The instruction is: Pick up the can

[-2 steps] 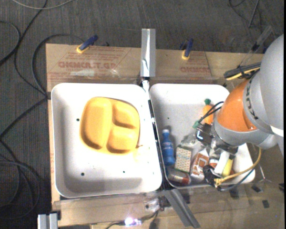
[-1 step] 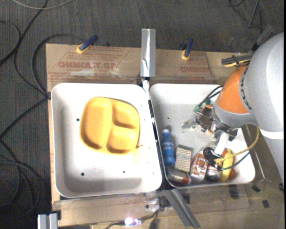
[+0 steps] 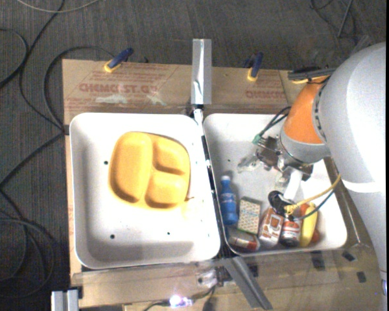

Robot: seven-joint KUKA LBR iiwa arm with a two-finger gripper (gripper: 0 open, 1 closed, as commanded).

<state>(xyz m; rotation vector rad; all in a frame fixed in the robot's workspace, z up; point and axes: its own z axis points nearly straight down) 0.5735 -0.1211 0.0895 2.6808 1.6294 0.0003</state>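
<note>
**Reaching a can packed in among its neighbours**

The two-finger gripper (image 3: 257, 161) hangs over the shallow white right-hand bin (image 3: 246, 129), a little toward 1 o'clock of its centre. From this slant I cannot tell whether the claw is wide or narrow, and nothing shows in it.

I take the task's thing to be the red-and-white metal can (image 3: 270, 228). It sits at about 5 o'clock in that bin, close to the near wall and roughly at 6 o'clock from the gripper.

It is crowded:
- A dark upright cylinder (image 3: 289, 233) touches it at 3 o'clock, with a yellow banana-shaped thing (image 3: 310, 224) just beyond.
- A small patterned flat box (image 3: 249, 216) lies just beside it at 10 o'clock.
- A brownish cylinder lying on its side (image 3: 244, 242) is near it at 8 o'clock.
- A blue plastic bottle (image 3: 228, 199) lies further off, toward 10 o'clock.

The yellow compartment tray (image 3: 151, 169) in the left-hand bin is well apart and no concern.

To do the step well, the gripper should first come squarely over the can's top and only then go down. The grip line would best run from 12 to 6 o'clock, where the gaps look freest. Closing from 3 to 9 o'clock would likely catch the dark cylinder or the box. The descent should be slow and straight, low enough to take the can's body and not just its rim. Afterward the lift should be vertical, so the neighbours are not dragged up with it.
</note>
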